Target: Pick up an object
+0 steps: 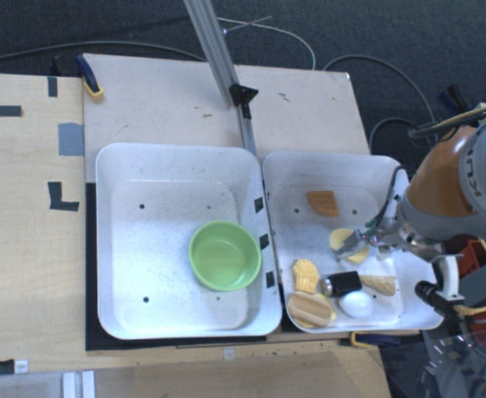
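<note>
End effector [361, 240] low in right bin [297, 172], at yellow piece [341, 239]; grip state cannot be told. Orange block [323, 202] farther back. Green bowl [224, 255] in left bin [110, 222].

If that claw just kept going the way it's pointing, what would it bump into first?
Most likely the pale yellow piece just ahead of the gripper in the right bin. Depth is unclear from this single slanted view, so it might pass above it.

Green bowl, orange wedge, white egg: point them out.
green bowl [224, 255], camera view, inner floor of the bowl.
orange wedge [323, 202], camera view, middle of its top face.
white egg [357, 304], camera view, top of its shell.
</note>
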`<state>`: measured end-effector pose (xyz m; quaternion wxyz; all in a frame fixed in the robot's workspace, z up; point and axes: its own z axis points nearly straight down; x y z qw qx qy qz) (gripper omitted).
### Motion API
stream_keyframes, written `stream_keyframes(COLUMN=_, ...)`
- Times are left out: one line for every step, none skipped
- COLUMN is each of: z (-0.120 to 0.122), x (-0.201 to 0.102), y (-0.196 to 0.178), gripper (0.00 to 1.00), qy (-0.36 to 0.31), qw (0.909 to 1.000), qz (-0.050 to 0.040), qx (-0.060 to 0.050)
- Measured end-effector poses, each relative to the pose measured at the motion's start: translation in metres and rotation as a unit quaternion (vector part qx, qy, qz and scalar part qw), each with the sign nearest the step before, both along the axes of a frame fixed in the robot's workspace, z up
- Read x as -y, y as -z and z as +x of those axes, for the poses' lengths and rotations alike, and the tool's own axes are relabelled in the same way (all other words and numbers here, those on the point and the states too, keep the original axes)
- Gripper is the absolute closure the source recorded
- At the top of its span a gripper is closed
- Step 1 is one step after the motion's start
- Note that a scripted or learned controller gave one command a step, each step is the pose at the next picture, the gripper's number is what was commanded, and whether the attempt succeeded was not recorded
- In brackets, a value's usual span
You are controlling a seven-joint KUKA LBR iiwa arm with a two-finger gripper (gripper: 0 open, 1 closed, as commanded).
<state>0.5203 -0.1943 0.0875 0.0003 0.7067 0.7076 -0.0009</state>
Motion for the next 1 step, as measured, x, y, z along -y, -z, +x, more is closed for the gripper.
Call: stream_keyframes(z=0.0001, x=-0.0008, y=-0.0114, gripper=1.0, qy=0.0, qw=1.0, qz=0.0011, qx=0.0)
